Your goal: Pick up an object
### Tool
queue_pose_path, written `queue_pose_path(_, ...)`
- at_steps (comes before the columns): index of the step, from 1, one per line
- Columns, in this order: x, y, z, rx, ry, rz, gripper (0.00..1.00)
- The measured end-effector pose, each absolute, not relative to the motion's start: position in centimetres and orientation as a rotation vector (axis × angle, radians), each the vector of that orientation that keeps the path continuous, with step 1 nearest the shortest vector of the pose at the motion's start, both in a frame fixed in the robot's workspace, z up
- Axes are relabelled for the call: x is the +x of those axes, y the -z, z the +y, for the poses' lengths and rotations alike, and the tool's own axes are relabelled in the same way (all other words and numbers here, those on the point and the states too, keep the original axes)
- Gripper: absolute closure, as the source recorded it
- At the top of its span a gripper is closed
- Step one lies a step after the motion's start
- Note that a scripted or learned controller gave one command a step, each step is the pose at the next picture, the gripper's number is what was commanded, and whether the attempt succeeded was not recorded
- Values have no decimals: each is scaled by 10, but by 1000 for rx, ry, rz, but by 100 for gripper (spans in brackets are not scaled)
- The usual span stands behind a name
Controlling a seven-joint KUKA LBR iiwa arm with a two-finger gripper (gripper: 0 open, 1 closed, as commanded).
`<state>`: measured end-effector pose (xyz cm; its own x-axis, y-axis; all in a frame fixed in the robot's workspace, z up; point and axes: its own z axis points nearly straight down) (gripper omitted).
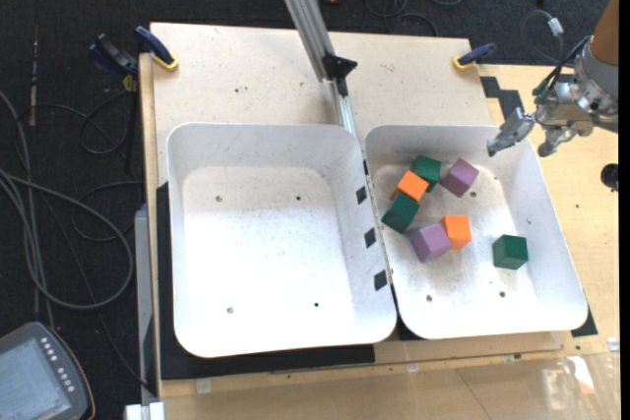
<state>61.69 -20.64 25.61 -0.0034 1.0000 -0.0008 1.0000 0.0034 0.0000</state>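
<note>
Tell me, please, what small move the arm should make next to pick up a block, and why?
Probably lower the gripper toward the lone green cube in the right bin. The gripper sits open above that bin's upper right edge with nothing between its fingers, and this cube stands apart from the clustered blocks, so the fingers should have room on both sides.

Bench (256, 64) bears two white bins (266, 231) (551, 300) side by side.

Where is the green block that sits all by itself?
The lone green block lies in the right bin, near its right wall, just right of the orange block that touches a purple block.
</note>
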Motion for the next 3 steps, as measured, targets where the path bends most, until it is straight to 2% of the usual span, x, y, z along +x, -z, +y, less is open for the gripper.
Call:
queue_pose_path(1,617,-256,-206,2217,2,2225,0)
queue_pose_path(2,618,-212,-202,2219,4,2228,0)
queue_pose_path(3,618,-148,-203,2225,6,2225,0)
